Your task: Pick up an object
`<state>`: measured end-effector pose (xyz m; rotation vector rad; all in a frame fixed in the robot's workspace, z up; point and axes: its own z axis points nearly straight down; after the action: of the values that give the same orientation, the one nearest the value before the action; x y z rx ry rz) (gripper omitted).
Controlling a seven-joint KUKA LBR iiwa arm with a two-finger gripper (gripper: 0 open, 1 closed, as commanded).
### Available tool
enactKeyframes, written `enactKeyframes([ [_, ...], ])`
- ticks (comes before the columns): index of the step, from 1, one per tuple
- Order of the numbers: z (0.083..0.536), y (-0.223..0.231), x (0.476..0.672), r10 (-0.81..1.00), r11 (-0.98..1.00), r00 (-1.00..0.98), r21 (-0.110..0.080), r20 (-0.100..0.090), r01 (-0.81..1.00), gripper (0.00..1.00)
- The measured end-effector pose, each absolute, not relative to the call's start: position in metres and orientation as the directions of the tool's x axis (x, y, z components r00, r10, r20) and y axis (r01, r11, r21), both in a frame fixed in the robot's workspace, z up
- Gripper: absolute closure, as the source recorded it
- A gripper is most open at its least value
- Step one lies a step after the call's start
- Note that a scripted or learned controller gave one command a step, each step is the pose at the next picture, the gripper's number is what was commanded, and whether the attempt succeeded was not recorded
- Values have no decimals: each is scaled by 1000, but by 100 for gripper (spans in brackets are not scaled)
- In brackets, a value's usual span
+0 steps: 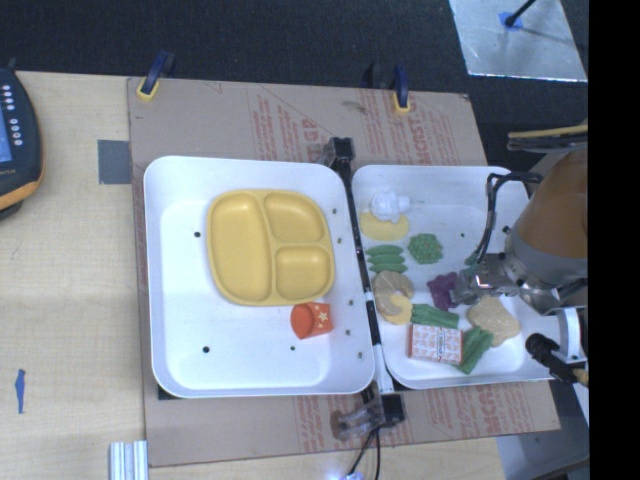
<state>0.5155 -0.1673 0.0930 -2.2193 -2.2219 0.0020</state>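
The right bin point(450, 183) holds several toy foods: a white piece point(388, 206), a yellow slice point(384, 228), a green pod point(386, 259), a green broccoli-like piece point(426, 248), a purple piece point(441, 289), a tan piece point(392, 290), a red-and-white packet point(434, 343) and a beige piece point(493, 318). My gripper point(470, 279) is low over the bin's right half, just right of the purple piece and close to touching it. The arm's grey and orange body point(555, 228) hides the bin's right edge.
The left bin point(180, 358) carries a yellow divided plate point(270, 245) and a small red object point(312, 319) below it. Both bins rest on a cardboard sheet point(250, 118) held by clamps. A black and orange handset point(15, 138) lies at the far left.
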Motion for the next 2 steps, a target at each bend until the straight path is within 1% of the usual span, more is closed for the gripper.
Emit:
enactKeyframes([
  [1,163,-182,492,1000,1,-1,3,-2,1000,100],
  [2,138,-147,513,1000,9,-9,-5,2,1000,100],
])
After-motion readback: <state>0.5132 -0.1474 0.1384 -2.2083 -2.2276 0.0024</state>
